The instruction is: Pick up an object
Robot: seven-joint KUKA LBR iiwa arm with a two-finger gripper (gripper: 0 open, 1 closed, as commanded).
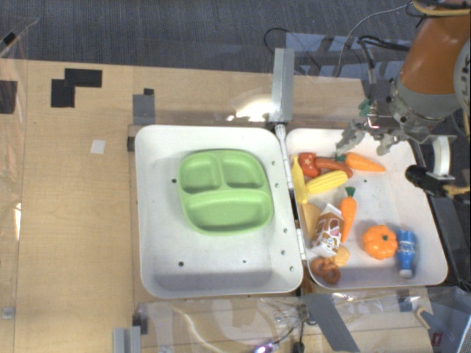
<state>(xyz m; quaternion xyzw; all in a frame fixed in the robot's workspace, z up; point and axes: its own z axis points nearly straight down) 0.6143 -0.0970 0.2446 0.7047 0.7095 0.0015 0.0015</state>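
The gripper [366, 140] hangs over the far end of the right bin [430, 234], its fingers spread and pinching nothing. Just beneath and slightly to the view's left of it lies a carrot [363, 163], the nearest toy, with its long axis running roughly left to right across the bin and its point toward the right. One finger sits near the carrot's blunt left end, the other above its middle, so the spread fingers seem lined up more along the carrot than across it; a grasp would likely need a wrist turn to straddle the narrow width. Beside the carrot's left end lie a corn cob [326, 182] and a red pepper [307, 163], close enough to crowd a descent. The left bin [158, 219] holds a green tray [223, 191], well apart
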